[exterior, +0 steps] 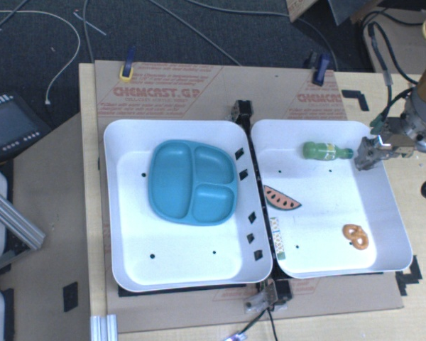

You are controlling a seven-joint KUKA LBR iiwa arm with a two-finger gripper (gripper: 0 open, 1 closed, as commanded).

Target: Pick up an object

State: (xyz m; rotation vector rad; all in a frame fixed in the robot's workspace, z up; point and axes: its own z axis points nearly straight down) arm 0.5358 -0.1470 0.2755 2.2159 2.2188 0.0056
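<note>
A green bottle [325,150] lies on its side near the back of the right bin [383,190]. A watermelon slice [280,199] rests near that bin's left wall, and a small pretzel [356,236] sits toward its front right. My gripper [367,155] hovers at the right bin's back right edge, just right of the bottle's cap end. No object shows between its fingers.
The left bin [128,212] holds a blue divided plate [193,182]. A narrow wrapped packet [276,236] lies along the right bin's left wall. Black clips line the divider between the bins. Cables run across the dark floor behind the bench.
</note>
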